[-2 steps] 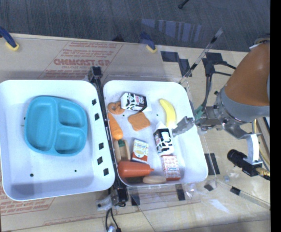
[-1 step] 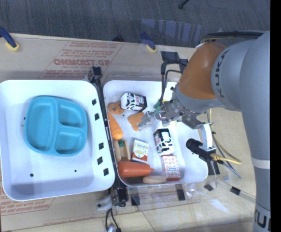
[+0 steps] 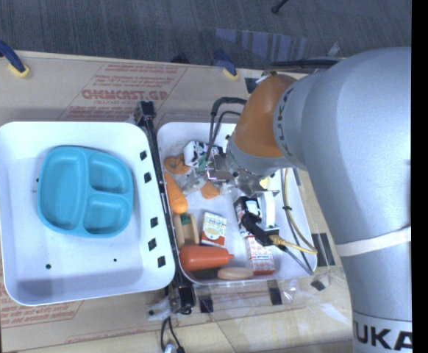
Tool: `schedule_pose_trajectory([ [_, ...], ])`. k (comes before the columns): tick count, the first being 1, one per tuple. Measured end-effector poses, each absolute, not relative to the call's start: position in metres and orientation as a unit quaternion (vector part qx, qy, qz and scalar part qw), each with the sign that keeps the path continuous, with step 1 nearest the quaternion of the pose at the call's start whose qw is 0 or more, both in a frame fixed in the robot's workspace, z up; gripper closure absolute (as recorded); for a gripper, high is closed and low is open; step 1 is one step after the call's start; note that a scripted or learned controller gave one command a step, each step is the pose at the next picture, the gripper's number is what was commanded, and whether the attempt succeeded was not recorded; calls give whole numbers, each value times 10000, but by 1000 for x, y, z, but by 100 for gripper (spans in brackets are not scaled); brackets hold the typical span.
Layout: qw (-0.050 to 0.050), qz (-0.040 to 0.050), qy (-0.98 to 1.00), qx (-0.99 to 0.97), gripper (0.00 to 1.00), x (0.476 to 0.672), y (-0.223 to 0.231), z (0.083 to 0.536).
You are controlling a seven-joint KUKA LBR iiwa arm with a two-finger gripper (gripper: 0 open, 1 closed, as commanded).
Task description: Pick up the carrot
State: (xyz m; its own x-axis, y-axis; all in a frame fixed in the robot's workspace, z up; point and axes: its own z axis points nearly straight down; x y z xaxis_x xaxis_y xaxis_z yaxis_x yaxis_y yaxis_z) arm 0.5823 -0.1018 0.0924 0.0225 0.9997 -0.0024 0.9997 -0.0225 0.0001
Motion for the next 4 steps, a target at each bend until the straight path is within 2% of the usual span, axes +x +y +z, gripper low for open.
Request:
schedule_pose_trajectory([
  [1,2,-15,7007,7135,100,582,-102,102],
  [2,3,-18,7009,7133,0,582,-102,102],
  [3,-3,-21,7021,7121,100,582,-101,112],
  [4,-2,-23,7024,7118,0,582,-101,112],
])
